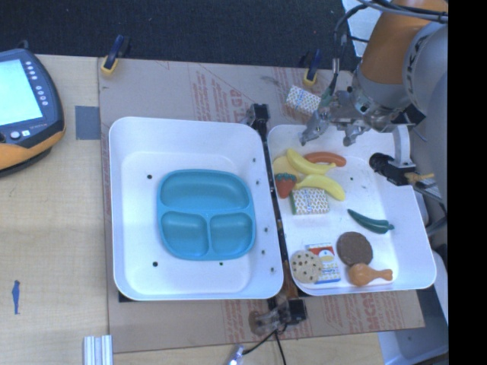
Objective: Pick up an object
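The gripper (pixel 332 130) hangs open and empty above the right bin (pixel 415 234). The banana (pixel 313 172) below looks light, stiff, probably slick; its narrow middle suits grasping.

Red printed lettering runs across the brown cardboard sheet (pixel 228 90) under the bins, but it's reversed or faint and can't be read. The small box (pixel 326 263) in the right bin has a red and blue printed label, too small to make out. The patterned packet (pixel 303 99) near the top and the handheld screen (pixel 19 93) at left show no legible text either.
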Robot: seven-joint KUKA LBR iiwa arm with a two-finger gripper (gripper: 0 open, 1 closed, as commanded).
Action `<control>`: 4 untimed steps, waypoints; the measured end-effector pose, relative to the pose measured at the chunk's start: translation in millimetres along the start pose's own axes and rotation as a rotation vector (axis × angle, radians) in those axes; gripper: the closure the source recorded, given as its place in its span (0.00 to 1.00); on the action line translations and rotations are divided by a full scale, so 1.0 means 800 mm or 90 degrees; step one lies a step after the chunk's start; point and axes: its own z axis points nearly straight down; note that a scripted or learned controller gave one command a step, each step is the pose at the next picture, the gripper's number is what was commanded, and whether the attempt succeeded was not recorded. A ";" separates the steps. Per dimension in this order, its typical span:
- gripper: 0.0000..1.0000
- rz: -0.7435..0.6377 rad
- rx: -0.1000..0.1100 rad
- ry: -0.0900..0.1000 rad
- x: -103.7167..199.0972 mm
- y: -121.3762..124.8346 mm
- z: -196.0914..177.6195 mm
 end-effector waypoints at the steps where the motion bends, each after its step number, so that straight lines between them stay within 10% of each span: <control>1: 0.00 0.001 0.003 0.000 -0.030 -0.055 0.127; 2: 0.00 0.000 0.002 0.001 -0.009 -0.001 0.126; 3: 0.00 0.000 0.003 0.000 -0.030 -0.093 0.127; 4: 0.00 0.000 0.002 0.000 -0.002 -0.052 0.127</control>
